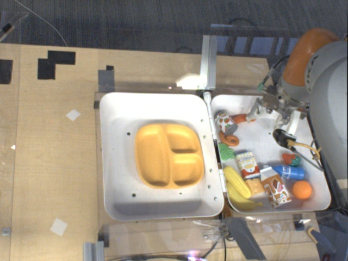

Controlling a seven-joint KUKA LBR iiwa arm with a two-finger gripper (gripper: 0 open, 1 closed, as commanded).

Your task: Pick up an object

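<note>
Gripper (275, 109) above crowded right bin (324, 199)

yellow tray (166, 155) in white left bin (117, 145); orange fruit (302, 190), blue bottle (291, 172), yellow corn (237, 181).

Arm (321, 75) cut off by the right edge, covering the right bin's (255, 98) far right corner. Gripper (274, 109) fingers too small to tell apart. Below the gripper, strawberry-like toy (291, 159) blurred; small carton (275, 186) label unreadable. Banana (246, 203) partly hidden under corn (237, 181).
</note>
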